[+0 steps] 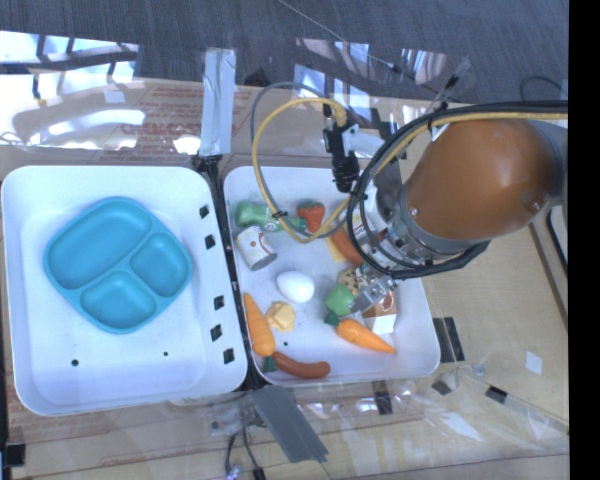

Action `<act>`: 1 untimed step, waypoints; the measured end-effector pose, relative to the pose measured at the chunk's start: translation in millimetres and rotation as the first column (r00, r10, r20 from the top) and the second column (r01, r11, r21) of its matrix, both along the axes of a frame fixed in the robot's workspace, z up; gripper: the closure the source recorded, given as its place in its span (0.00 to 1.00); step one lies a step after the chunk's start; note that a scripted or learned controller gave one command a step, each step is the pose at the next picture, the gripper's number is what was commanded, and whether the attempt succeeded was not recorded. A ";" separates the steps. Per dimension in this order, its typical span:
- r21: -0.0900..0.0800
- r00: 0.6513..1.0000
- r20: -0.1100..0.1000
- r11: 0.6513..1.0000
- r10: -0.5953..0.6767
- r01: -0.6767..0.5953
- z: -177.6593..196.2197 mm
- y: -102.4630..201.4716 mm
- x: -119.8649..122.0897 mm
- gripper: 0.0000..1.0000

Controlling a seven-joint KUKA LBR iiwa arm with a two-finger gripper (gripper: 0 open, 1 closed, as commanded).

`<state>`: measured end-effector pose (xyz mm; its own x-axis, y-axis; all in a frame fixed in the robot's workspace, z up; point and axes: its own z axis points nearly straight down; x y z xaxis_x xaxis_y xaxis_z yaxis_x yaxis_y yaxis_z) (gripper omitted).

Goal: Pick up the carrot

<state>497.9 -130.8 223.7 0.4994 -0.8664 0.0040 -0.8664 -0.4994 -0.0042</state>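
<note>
Robot gripper, fingers' state impossible to tell, hovers right of frame centre, just above the carrot in the right-hand bin.

The right bin serves as reference. The carrot lies near its lower right corner. A white egg sits at its centre. A sausage lies along its lower wall. The arm overhangs its right side.

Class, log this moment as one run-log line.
arm: over right bin | gripper: near carrot | carrot: lying in bin | task: unfinished
</note>
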 end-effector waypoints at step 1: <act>0.004 0.982 -0.010 0.982 0.191 -0.191 -23.2 43.7 -0.7 1.00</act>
